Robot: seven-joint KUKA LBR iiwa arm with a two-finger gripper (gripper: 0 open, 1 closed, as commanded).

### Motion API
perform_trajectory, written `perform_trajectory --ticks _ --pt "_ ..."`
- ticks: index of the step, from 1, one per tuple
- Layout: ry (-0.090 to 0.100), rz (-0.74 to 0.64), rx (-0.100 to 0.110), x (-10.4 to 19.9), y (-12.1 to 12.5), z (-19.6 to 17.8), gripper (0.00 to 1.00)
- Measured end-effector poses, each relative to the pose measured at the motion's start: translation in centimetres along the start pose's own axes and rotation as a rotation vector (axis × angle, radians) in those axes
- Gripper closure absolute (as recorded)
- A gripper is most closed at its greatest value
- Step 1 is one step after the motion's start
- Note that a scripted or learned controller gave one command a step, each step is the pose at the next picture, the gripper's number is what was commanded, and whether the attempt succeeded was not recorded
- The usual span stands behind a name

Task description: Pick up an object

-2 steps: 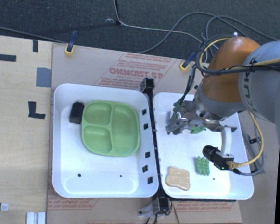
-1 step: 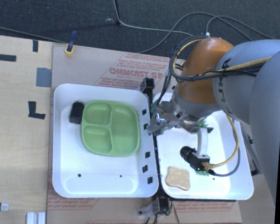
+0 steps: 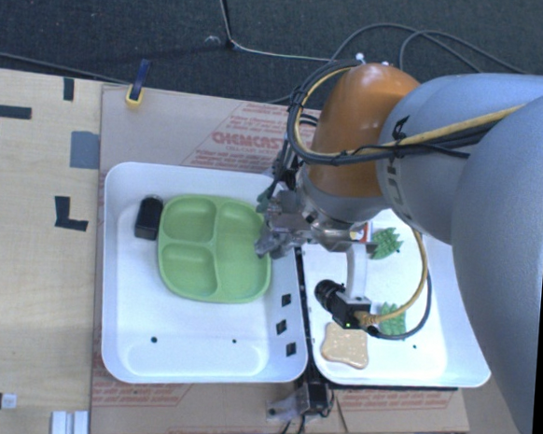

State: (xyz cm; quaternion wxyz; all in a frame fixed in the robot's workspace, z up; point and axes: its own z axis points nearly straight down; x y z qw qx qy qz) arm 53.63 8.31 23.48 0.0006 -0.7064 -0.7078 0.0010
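Observation:
A green divided plate lies in the left white bin. A small black block rests against the plate's left edge. My gripper hangs low over the plate's right rim, near the wall between the two bins, under the orange-banded wrist. In the right bin, a tan toast-shaped piece lies near the front edge. One green leafy toy sits beside the wrist and another lies further forward. The arm hides much of the right bin.
Both bins stand on a cardboard sheet over the wooden bench. A yellow and blue clamp sits at the sheet's back left corner. Cables loop around the wrist and over the right bin.

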Motion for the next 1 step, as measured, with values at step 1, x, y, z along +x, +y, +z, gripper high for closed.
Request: perform_trajectory --ticks 1 --pt "0.000 -0.001 0.000 0.04 -0.01 0.00 0.00"
